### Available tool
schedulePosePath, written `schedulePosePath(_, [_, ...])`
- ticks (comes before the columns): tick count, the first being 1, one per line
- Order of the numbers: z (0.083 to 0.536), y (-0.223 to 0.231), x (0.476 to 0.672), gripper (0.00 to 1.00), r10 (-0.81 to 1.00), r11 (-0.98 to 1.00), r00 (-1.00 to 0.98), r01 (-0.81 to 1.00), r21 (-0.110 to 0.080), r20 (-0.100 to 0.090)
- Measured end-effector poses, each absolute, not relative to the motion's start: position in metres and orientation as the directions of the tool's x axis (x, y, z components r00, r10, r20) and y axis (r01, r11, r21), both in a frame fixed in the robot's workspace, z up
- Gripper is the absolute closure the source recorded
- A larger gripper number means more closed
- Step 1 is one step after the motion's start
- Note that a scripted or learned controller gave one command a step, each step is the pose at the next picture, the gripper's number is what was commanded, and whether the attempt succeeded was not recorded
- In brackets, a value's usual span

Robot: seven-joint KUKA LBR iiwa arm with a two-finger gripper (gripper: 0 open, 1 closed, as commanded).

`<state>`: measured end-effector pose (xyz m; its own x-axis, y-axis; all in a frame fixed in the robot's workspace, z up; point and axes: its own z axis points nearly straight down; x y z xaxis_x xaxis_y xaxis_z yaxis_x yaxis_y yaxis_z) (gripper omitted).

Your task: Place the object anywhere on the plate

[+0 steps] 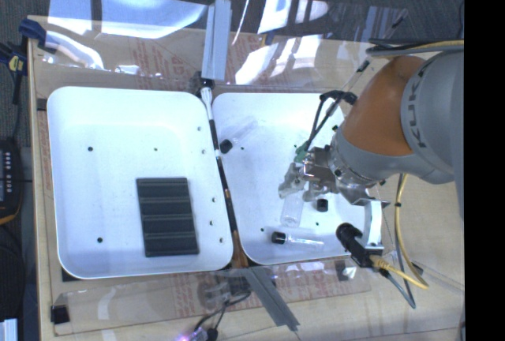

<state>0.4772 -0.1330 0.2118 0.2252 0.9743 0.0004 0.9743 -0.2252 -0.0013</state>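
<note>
The camera looks down at a slant on a wooden bench (118,71) that bears two shallow white bins side by side. The left bin (95,134) holds a dark ribbed plate (166,216), a black rectangle lying flat toward the bin's near edge, well apart from the arm.

The right bin (252,174) is where the arm (402,126) works. Grey with an orange band above the wrist, it reaches in from the right, and its gripper (296,185) hangs over the middle of this bin. From this angle it cannot be told whether the gripper is released or clenched, nor whether anything sits in it.

A clear plastic object (292,211) lies on the bin floor just below the gripper, close to it; whether they touch cannot be made out. Nearer the bin's front edge lies a small clear tube with a black cap (293,237). A small dark round piece (226,146) sits beside the divider between the two bins. Yellow cable (398,272) trails off the arm at the bench's near right corner.
</note>
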Motion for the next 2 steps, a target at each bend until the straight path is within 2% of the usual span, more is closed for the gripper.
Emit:
schedulePosePath(1, [0.19,-0.055,0.534,1.0,0.968,-0.249,0.249,0.968,-0.006,0.0])
schedulePosePath(2, [0.196,0.034,0.475,1.0,0.951,-0.308,0.308,0.951,-0.007,-0.001])
